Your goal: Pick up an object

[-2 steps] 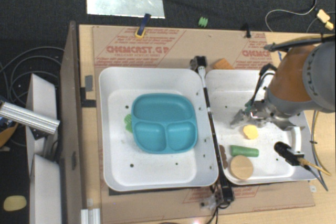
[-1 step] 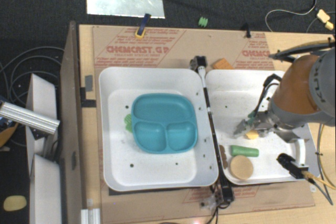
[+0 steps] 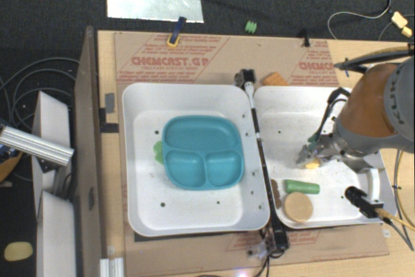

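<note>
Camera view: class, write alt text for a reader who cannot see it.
A grey and orange robot arm lowers its gripper into the right white bin, near a green stick and a tan disc. The left bin holds a blue divided plate.

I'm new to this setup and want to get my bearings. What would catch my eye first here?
The blue divided plate stands out, lying in the middle of the left bin. Next comes the grey and orange arm reaching in from the right, its gripper low over the right bin by a small yellow piece. Near that bin's front edge lie a green stick and a tan disc.
</note>
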{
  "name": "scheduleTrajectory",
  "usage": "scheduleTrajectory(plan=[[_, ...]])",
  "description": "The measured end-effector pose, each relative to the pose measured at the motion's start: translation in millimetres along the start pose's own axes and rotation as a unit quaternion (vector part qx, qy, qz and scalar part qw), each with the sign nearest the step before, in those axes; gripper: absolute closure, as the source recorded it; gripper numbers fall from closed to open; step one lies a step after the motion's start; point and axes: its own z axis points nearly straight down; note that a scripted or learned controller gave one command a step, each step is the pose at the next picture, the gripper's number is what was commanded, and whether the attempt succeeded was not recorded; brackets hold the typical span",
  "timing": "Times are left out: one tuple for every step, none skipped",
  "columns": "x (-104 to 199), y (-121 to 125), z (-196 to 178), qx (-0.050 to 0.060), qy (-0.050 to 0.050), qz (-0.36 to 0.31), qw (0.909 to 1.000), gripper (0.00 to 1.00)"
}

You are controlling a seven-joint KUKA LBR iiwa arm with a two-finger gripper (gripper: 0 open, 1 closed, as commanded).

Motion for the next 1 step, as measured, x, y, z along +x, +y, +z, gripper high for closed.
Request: scheduleTrajectory(plan=[[93.7,51.7,-95.3,-0.005,0.001,-0.007,1.0,1.0]])
